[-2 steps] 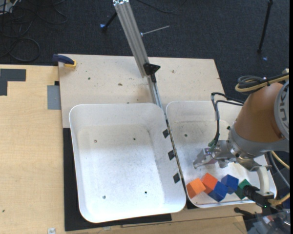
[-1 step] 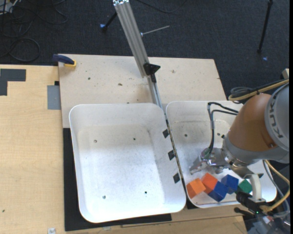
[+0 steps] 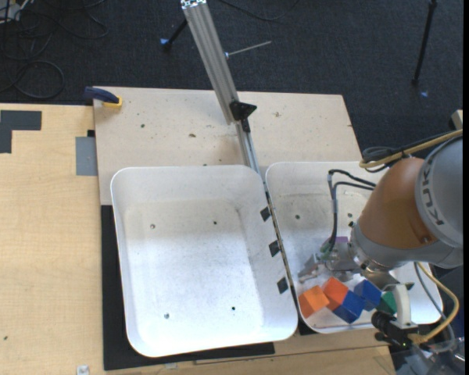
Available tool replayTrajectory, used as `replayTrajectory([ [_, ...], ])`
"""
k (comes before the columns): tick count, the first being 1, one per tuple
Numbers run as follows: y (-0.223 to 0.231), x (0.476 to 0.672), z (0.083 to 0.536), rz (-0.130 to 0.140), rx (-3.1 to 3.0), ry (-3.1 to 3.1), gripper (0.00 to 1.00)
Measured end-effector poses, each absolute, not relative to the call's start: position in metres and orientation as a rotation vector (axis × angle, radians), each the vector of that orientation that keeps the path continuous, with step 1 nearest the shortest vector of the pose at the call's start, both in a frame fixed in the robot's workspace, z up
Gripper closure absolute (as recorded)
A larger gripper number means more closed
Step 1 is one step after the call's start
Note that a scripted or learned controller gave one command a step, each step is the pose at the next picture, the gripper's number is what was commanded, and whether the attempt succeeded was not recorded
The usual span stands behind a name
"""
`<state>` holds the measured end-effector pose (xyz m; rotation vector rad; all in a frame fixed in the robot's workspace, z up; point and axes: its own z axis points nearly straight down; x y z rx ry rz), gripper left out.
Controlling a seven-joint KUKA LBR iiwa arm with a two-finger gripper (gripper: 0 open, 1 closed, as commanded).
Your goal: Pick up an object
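**Setting: robotics lab bench**

A research lab is indicated. Two shallow white bins (image 3: 189, 334) are set on a plywood bench (image 3: 297, 127) over dark carpet (image 3: 336, 37). An aluminium extrusion mast (image 3: 213, 57), loose cables (image 3: 39, 10) and a stand leg (image 3: 424, 41) are seen behind. A grey and orange KUKA arm (image 3: 406, 209) is mounted at right.

A dark carpeted floor (image 3: 320, 45) is seen across the twelve o'clock side, crossed by black cables (image 3: 55, 22). A light plywood bench top (image 3: 172, 127) is laid at the centre, with a blue and yellow clamp (image 3: 103, 96) fixed at its ten o'clock corner. A pale wooden table (image 3: 39, 248) is placed at nine o'clock, marked with dark patches (image 3: 12, 127). A slanted aluminium rail (image 3: 215, 57) is mounted toward twelve o'clock. Even light is cast
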<state>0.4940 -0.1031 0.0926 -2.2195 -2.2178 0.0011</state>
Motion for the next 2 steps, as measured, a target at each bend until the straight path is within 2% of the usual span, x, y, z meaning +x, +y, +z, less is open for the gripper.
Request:
replayTrajectory([
  [1, -0.105, 0.494, 0.103, 0.000, -2.225, -2.208, 1.00],
  [2, -0.101, 0.497, 0.164, -0.003, -2.222, -2.223, 1.00],
])
